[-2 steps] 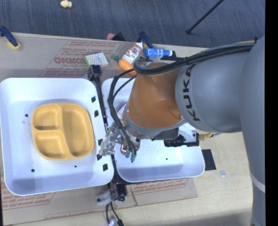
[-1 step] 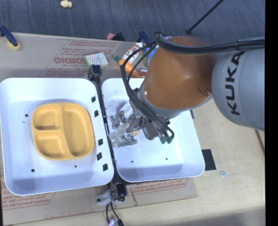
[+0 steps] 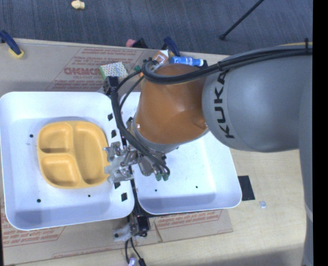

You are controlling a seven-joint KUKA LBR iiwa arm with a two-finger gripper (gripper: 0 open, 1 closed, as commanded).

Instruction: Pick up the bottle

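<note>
My end effector [image 3: 131, 165] hangs low over the seam between the two bins, beside the yellow tray [image 3: 72, 153] in the left bin [image 3: 19, 204]. Can't tell its state. Bottle location unclear.

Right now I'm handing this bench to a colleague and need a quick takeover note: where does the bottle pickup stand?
Claw: low over the seam between the two bins, at the right edge of the yellow divided plate; what it grips, if anything, cannot be told.
Left bin: holds the yellow divided plate.
Right bin: largely hidden by the arm.
Bottle: I cannot pick it out; it may lie under the arm.
Done: no pickup confirmed.
Left: find the bottle, grasp it, lift it.
</note>
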